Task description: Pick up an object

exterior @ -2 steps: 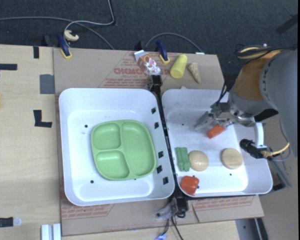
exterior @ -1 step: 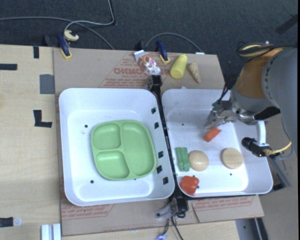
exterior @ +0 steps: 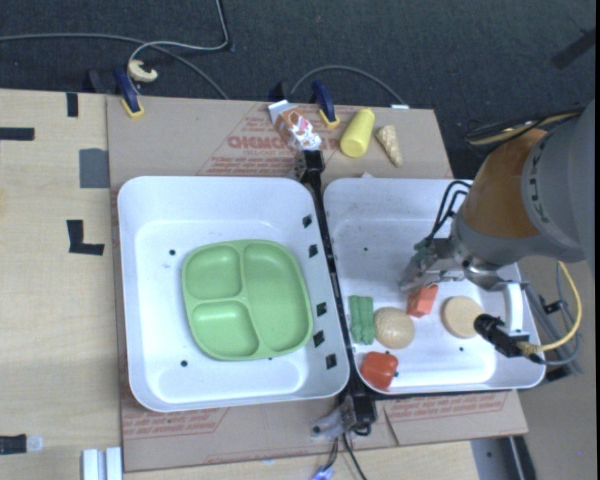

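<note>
My gripper (exterior: 421, 274) hangs low in the right bin (exterior: 380, 208), reaching in from the right. A small orange-red piece (exterior: 423, 299) lies right under its tip; whether it is gripped cannot be seen. Close by on the bin floor are a tan round ball (exterior: 393, 328), a green ridged piece (exterior: 361, 318), a red piece (exterior: 379, 369) at the front wall, and a pale tan disc (exterior: 461, 316) to the right of the orange piece.
The left bin (exterior: 150, 218) holds a green divided plate (exterior: 246, 299). Behind the bins on the cardboard lie a yellow cylinder (exterior: 357, 133), a small carton (exterior: 294, 125) and a tan cone (exterior: 391, 145). The arm's grey and orange body (exterior: 520, 198) overhangs the right bin's right side.
</note>
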You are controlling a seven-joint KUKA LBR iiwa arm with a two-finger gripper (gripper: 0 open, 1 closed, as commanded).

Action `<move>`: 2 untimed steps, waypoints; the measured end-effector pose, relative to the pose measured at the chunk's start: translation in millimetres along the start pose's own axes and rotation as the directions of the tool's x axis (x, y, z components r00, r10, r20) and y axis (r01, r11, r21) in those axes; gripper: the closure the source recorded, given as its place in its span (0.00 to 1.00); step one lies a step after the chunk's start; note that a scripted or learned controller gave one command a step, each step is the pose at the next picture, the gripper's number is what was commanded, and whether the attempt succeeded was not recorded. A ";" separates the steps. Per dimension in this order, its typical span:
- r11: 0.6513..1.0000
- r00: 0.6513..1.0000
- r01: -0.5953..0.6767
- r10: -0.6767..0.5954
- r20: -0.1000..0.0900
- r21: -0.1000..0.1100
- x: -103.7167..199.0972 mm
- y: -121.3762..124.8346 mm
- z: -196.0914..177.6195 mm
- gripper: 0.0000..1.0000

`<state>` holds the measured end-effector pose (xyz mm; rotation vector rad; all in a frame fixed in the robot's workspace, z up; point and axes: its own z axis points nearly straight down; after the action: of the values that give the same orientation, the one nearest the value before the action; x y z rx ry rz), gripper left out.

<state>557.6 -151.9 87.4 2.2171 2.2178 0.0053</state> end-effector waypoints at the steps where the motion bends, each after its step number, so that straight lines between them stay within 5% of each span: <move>1: 1.000 1.000 0.002 -0.002 -0.002 0.001 1.6 0.0 0.5 0.00; 2: 1.000 1.000 0.001 -0.001 0.001 -0.001 -0.9 -37.1 0.2 0.00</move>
<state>520.5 -152.9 86.9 2.2152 2.2174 0.0052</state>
